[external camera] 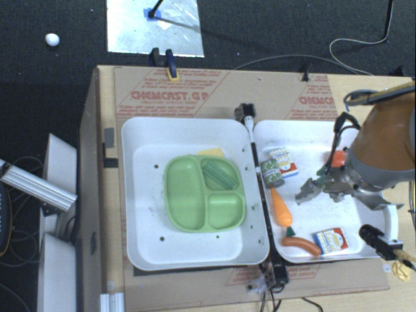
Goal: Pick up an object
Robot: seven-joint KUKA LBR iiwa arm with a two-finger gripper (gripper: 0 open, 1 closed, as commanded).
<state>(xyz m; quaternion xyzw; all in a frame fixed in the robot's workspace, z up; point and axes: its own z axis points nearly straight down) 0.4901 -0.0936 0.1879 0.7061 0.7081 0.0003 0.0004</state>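
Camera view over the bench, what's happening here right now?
The robot arm reaches in over the right bin, its pincer hanging above bare floor with nothing held. Near it lie a carrot, a sausage and two small cartons. The left bin holds a green divided tray.

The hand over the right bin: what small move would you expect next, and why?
Probably a short drop toward the carrot. The hand hangs in the right bin just beside the carrot, holding nothing, and the carrot lies apart from the other toys.
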